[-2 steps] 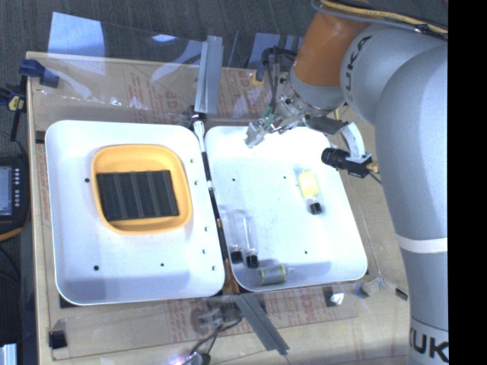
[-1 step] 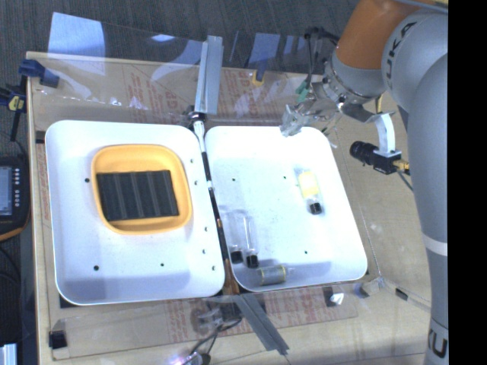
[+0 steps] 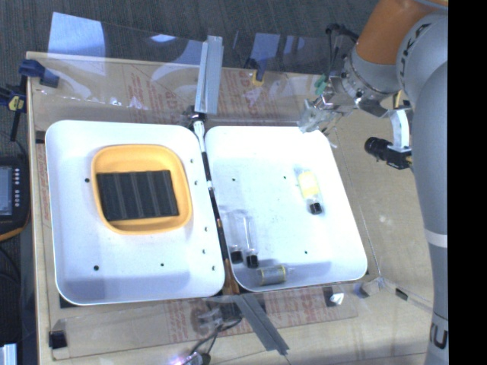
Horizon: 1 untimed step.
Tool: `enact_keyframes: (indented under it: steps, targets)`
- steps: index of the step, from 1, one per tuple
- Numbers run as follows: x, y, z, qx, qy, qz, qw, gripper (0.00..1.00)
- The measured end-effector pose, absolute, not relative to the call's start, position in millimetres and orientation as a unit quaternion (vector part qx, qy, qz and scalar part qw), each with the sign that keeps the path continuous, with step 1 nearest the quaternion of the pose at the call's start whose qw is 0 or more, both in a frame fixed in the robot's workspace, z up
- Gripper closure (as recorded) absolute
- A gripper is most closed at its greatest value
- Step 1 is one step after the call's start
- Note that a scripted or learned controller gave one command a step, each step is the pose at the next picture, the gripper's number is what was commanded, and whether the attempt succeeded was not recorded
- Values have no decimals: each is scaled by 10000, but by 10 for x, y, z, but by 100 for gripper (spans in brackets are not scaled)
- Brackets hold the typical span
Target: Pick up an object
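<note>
**Camera view: gripper parked off the far right corner**

Gripper [image 3: 318,116] hangs above the right bin's [image 3: 346,261] far right rim, with nothing between it and the objects. Its tip blurs into glare, so I cannot tell its state. Inside: a yellow tube [image 3: 310,188], clear vials [image 3: 241,236], a brass cylinder [image 3: 272,274] by the near wall. Left bin [image 3: 68,272] carries a yellow tray [image 3: 140,188] with a dark slatted insert.

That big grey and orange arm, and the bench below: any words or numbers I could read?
"KU", part of dark lettering: on the grey arm just below its orange band; the rest is cut off.
Faint reddish print: on the clear sheet over the bench, too blurred to read.
</note>
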<state>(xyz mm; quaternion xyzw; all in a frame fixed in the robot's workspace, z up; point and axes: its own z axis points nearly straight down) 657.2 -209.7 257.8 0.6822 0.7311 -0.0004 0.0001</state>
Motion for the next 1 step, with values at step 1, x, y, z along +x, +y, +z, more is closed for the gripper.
enact_keyframes:
  steps: [1]
  targets:
    - [6564,-1662,2395,6687,7435,-5,-13,100]
